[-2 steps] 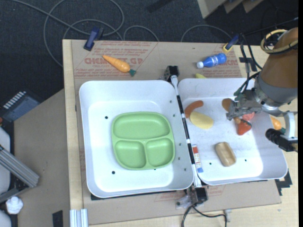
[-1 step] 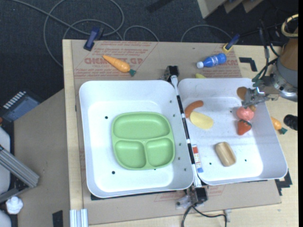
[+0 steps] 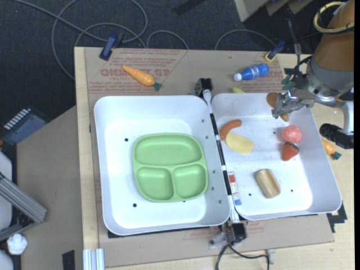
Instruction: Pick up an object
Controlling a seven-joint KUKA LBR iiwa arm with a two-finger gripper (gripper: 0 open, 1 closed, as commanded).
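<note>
The right bin (image 3: 315, 198) holds several toy foods: an orange-red sausage (image 3: 229, 128), a yellow piece (image 3: 240, 144), a pink ball (image 3: 291, 134) with a red strawberry (image 3: 289, 151) against it, and a tan bread roll (image 3: 268, 183). My gripper (image 3: 283, 109) hangs over the bin's far right corner, above and behind the pink ball. A small brown-orange object (image 3: 273, 99) lies right beside the gripper at the bin's far edge. I cannot make out the gap at the tips.
The left bin (image 3: 112, 122) bears a green divided plate (image 3: 169, 166). Outside the bins on the board lie a toy carrot (image 3: 140, 76), a blue bottle (image 3: 252, 72) and a blue clip (image 3: 109, 45). An orange piece (image 3: 328, 147) sits past the right bin's rim.
</note>
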